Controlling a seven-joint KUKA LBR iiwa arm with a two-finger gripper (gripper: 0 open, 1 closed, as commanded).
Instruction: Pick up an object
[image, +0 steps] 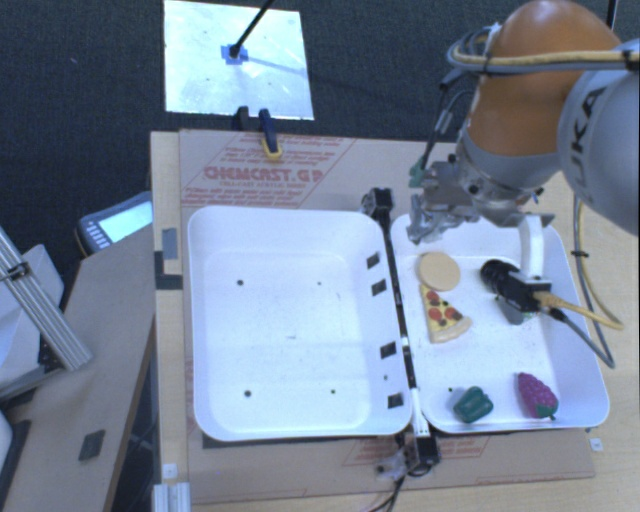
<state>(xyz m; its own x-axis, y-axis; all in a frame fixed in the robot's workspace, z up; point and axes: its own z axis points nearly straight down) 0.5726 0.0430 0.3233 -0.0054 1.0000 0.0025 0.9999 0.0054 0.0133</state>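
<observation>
Brown cardboard covers the tabletop (268, 172), and on it two white bins sit side by side. The left bin (290, 330) is well apart from the work. The right bin (505, 352) holds four small toys: a round tan biscuit (438, 271), a pizza slice (444, 315), a green pepper (472, 403) and a purple bunch of grapes (537, 394).

The gripper (428, 228) hangs over the far left corner of the right bin, close to the divider. From this angle I cannot tell whether it is open or closed, and nothing shows in its grasp.

The biscuit is the nearest thing, just on the camera side of the gripper, and being round it offers no preferred grip direction. The pizza slice lies just beside it, further toward the camera, with its long axis running far to near and its tip pointing toward the gripper. Pepper and grapes are well apart along the near rim. A short move toward the camera and then down looks the likeliest pick.
</observation>
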